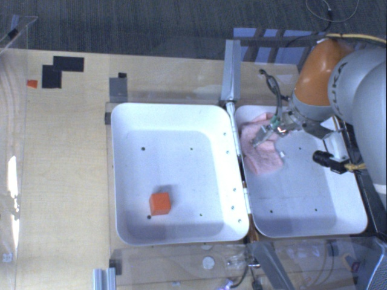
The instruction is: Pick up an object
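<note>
- Nearest the lens, the grey arm (357, 83) bulks large at the right side, its orange band (317, 71) rounded and bright just above the wrist.
- Its pincer (268, 133) points down and leftward into the right bin (314, 204) and sits over the upper edge of a pink crumpled thing (263, 156) — it looks to be touching or just above it.
- How far the pincer is open cannot be told; the tip is small and blurs into the pink surface, and nothing is plainly seen clamped in it.
- That pink crumpled thing lies in the far left corner of the right bin, close against the bin's left wall, soft and bunched in outline.
- A black fitting (329, 160) on a cable hangs beside the wrist, above the right bin's floor and apart from the pink thing.
- A metal strip (239, 162) runs between the two bins, which stand side by side and nearly touching.
- Over in the left bin (175, 132), a small orange block (160, 203) rests on the floor toward the near left corner — well apart from the pincer.
- Both bins sit on a pale wooden bench (66, 180).
- At the bench's far left are black stepped patches (60, 70) with a tiny orange square (31, 84) just beside them.
- A grey upright post (231, 71) stands behind the gap between the bins.
- Beyond the bench lies dark carpet (151, 11), with a thin wire loop (331, 8) on it at the far right.
</note>
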Controlling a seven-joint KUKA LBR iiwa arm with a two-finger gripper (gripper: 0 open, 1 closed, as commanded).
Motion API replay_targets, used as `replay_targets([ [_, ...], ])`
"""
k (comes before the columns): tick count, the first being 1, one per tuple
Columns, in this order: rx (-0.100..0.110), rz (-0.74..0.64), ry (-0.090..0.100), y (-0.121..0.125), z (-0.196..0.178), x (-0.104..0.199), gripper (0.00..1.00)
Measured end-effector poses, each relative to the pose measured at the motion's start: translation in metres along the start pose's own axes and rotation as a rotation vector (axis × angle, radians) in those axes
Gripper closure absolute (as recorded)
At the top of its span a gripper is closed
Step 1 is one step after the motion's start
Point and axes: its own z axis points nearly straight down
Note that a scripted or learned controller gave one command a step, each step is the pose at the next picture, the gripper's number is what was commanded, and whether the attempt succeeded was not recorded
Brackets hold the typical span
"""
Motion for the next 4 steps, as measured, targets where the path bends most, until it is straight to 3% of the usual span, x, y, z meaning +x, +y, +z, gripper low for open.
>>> replay_targets([
  [1, -0.002, -0.007, -0.001, -0.038, -0.002, 0.025, 0.0],
  [2, -0.009, -0.008, -0.003, -0.034, -0.013, 0.025, 1.0],
  [3, -0.009, -0.008, -0.003, -0.034, -0.013, 0.025, 0.0],
  [4, -0.009, -0.008, -0.003, -0.034, -0.013, 0.025, 0.0],
])
